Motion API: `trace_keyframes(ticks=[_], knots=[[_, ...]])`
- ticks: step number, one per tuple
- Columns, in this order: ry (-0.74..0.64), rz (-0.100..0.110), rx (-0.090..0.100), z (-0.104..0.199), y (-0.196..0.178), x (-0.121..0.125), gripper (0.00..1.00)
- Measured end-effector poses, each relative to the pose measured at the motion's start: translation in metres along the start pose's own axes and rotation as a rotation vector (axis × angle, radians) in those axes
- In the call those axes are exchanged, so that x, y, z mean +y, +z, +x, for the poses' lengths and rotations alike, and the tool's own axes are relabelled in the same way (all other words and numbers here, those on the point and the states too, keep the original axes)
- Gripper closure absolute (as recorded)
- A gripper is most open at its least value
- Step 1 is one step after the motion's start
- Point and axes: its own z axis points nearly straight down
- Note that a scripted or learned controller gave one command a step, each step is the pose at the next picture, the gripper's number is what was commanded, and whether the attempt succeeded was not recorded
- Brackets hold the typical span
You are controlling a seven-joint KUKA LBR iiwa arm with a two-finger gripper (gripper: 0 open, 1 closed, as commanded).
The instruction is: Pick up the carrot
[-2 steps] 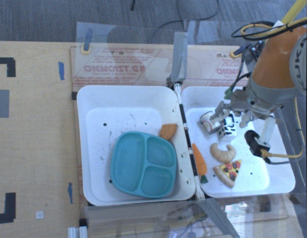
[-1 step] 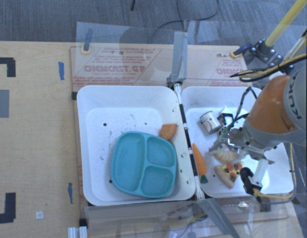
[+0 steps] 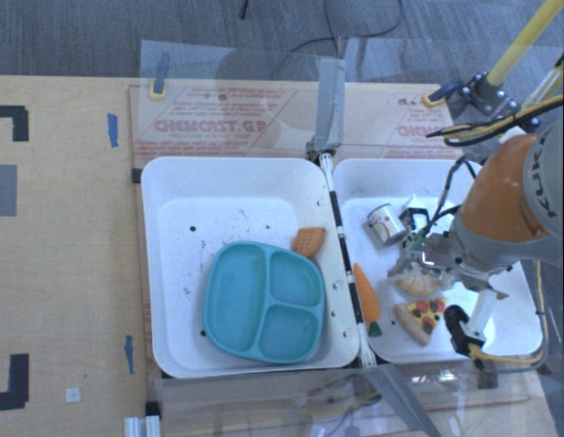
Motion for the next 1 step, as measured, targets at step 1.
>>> trace_keyframes(ticks=[1], knots=[[0.208,0.011,-0.003,0.0554,-0.0873,-0.0458,1.0]])
